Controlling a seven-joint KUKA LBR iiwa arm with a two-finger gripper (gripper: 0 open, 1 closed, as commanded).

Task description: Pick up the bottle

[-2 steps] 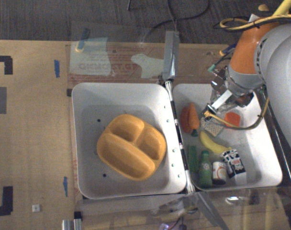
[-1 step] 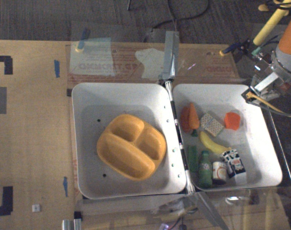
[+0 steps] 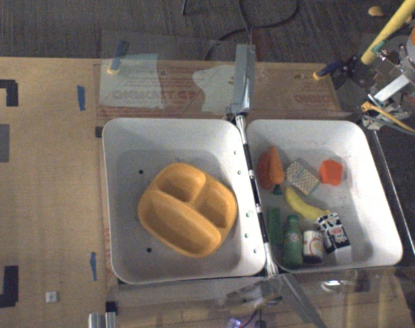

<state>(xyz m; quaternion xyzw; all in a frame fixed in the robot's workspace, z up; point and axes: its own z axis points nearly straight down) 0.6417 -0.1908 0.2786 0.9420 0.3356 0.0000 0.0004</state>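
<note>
— What colours lie in the right bin [image 3: 371, 183]?

— The bin itself is white. The bottle [image 3: 293, 240] is green with a paler green label. Beside it a small can [image 3: 312, 245] is white with a red band, and a carton [image 3: 334, 232] carries black-and-white patches with a touch of red. A banana [image 3: 302, 206] is yellow, a carrot-like piece [image 3: 269, 168] orange-red with a green tip, a small block [image 3: 332, 172] bright orange, and a flat square [image 3: 302, 178] has a fine tan-and-white check.

— And the left bin [image 3: 125, 149]?

— White too, holding a yellow-orange divided tray [image 3: 188, 209].

— The desk [image 3: 44, 183]?

— Pale wood-brown, with black corner marks and short strips of blue tape [image 3: 80, 98].
</note>
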